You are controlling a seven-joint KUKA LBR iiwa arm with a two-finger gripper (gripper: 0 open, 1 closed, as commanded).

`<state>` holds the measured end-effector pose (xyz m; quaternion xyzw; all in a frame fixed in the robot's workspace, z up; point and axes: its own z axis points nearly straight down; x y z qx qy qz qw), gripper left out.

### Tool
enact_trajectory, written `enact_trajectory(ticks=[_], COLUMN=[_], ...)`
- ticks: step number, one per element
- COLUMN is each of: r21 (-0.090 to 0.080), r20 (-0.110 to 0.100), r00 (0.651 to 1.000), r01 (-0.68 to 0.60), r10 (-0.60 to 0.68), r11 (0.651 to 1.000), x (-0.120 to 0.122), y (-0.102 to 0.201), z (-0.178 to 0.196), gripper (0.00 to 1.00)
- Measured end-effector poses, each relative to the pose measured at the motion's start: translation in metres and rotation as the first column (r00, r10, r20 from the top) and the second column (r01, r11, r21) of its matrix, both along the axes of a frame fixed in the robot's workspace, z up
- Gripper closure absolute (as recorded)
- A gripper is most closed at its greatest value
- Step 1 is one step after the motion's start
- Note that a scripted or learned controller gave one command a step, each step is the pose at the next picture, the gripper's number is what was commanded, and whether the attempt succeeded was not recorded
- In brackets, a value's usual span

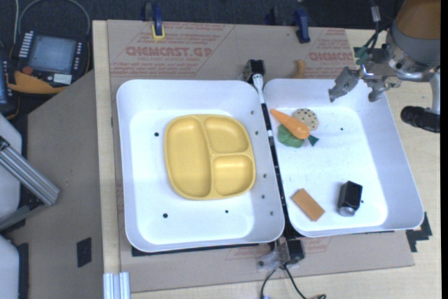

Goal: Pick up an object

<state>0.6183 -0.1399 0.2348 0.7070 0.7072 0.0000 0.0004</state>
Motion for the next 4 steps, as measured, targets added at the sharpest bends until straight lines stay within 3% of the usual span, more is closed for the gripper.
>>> enact_trajectory(ticks=[3,4], r21=[0.002,0.0], r20=[-0.007,0.001], r00=[1.0,1.0], r01=[0.0,0.001], r10=[0.0,-0.001], r11=[1.0,1.0], x=[-0.013,-0.011], y=[0.008,0.008], z=[-0.146,-0.132], gripper=[0.0,1.0])
